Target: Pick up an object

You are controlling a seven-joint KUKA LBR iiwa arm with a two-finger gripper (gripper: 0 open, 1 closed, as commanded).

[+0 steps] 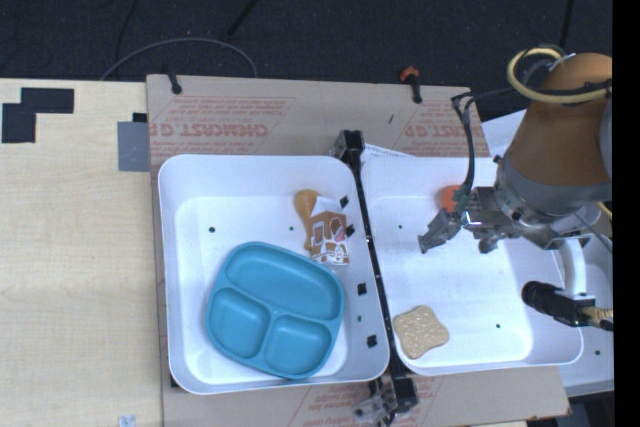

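Over the right white plastic bin hangs the hand, its dark fingers spread with nothing between them. Below it lies a tan toast-shaped slice; well left, a blue sectioned tray.

The left white bin holds a blue divided tray and a small brown-white packet. In the right white bin lies a toast-shaped piece near the front. The gripper hangs above this bin, near a small orange object.
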